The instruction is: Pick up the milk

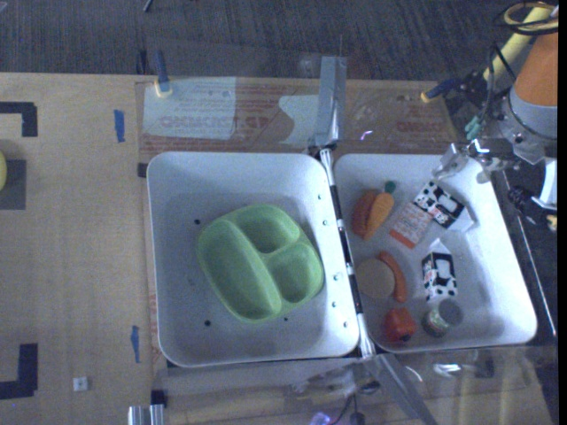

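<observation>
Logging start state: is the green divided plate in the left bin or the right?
Left bin: the green divided plate lies flat on its floor.

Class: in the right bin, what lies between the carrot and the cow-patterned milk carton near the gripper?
In the camera view, a small orange-and-white packet lies between the carrot and the upper milk carton, in the right bin.

You'll see a green divided plate point(260, 260) centred in the left bin point(168, 184), while the right bin point(505, 237) holds a carrot point(373, 212) at ten o'clock and a tomato point(399, 324) at six.
</observation>
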### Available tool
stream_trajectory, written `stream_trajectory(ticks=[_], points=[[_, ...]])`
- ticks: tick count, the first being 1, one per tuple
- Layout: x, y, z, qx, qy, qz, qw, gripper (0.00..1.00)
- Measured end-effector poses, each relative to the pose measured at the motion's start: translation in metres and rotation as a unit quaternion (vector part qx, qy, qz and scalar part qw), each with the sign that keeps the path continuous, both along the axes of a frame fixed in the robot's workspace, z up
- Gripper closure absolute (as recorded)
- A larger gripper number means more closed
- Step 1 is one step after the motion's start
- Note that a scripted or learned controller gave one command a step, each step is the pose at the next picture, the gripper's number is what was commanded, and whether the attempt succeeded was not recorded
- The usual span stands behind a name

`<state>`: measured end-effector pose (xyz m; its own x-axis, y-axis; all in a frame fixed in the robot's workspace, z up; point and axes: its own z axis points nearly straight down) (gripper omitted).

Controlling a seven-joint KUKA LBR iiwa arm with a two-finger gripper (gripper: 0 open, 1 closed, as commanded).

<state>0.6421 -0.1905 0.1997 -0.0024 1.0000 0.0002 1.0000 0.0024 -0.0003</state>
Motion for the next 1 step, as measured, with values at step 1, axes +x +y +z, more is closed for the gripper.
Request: stream_trajectory(ticks=[1], points=[[-0.0086, -0.0032, -0.0984, -0.0016, -0.005, 0.008, 1.0, 0.0]])
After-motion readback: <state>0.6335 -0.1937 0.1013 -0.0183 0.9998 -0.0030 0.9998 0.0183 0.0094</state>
